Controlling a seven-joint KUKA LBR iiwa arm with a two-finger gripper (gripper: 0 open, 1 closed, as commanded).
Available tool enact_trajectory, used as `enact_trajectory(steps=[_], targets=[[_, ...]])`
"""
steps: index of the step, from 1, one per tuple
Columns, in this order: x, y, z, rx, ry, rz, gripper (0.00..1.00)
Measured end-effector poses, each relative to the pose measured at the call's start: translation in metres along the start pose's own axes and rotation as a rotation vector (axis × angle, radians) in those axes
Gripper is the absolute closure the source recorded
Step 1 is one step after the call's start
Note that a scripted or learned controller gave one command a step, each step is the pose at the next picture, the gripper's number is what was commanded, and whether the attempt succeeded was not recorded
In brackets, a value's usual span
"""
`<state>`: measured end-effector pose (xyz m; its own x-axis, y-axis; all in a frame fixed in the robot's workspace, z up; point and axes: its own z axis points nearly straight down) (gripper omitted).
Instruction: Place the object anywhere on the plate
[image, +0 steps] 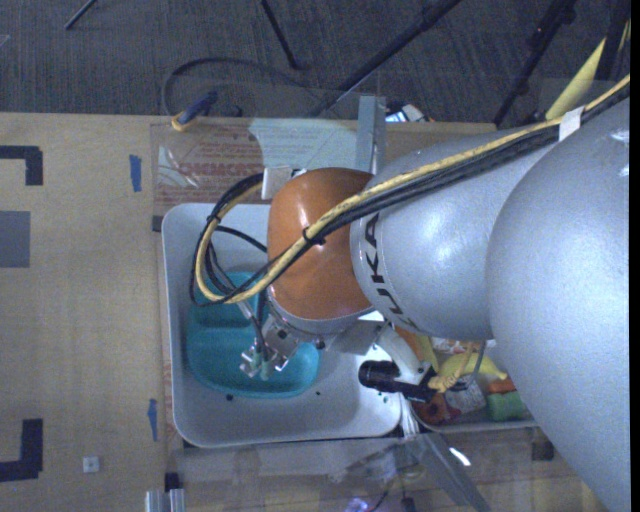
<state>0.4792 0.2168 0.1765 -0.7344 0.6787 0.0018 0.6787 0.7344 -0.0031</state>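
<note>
The plate (215, 350) is blue-green with round corners and a raised edge. It lies flat in the left bin (200, 420), closer to the side that is on the left in the camera view. The big grey arm (450, 230) with its orange band (315, 250) covers part of the plate. The gripper (262, 362) hangs just above the plate's lower right corner. A small pale green bit (256, 366) shows right at the tip of the gripper, over the plate. It is too small and blurry to tell what it is, how long it is, or which way it points. I cannot tell if the gripper is open or closed, or if it holds anything. In the right bin (480, 426), well away from the plate, a green thing (507, 405) and a red and white thing (462, 397) peek out from under the arm.
</note>
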Motion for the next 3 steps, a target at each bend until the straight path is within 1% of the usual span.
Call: enact_trajectory(steps=[1,2,3], targets=[[-0.001,0.001,-0.023,-0.005,-0.003,-0.007,1.00],[0.000,0.002,-0.033,-0.006,-0.005,-0.333,1.00],[0.005,0.006,-0.015,-0.002,-0.001,-0.684,1.00]])
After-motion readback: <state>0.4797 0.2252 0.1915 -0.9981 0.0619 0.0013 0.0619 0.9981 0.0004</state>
